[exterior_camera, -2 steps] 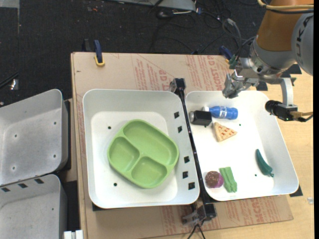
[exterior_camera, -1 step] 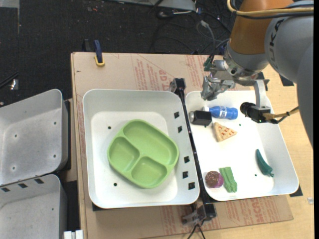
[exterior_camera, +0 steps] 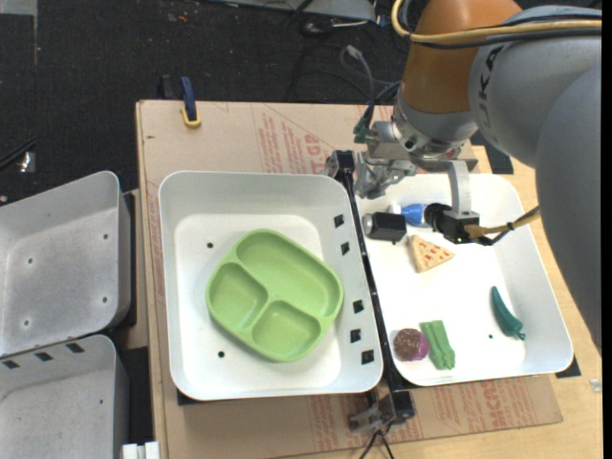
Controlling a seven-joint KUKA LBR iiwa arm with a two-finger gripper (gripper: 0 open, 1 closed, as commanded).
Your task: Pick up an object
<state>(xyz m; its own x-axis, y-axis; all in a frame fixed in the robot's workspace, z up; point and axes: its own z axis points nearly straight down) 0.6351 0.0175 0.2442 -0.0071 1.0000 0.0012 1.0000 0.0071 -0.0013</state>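
Overhead, the camera view took in both shallow white bins side by side on the bench. The left bin [exterior_camera: 182, 285] held a green divided plate [exterior_camera: 274, 295] that lay flat near its middle, its three compartments facing up. The right bin [exterior_camera: 535, 285] carried the smaller things.

The grey arm [exterior_camera: 545, 75] reached in from the upper right of the frame. Its gripper [exterior_camera: 375, 182] hung over the upper left corner of the right bin, close to the wall where the two bins met. Whether it was open or closed could not be told, nor whether it had hold of anything.

Just below the gripper lay a small black object [exterior_camera: 387, 226], with a blue object [exterior_camera: 413, 214] just beside it to the right. A toy pizza slice [exterior_camera: 430, 253] lay a little lower and to the right of those two. Toward the bottom of the bin sat a round purple piece [exterior_camera: 411, 343], and a green stalk-like piece [exterior_camera: 439, 344] lay just beside it on the right. A dark green curved piece [exterior_camera: 506, 314] rested near the bin's right side, well apart from the others.
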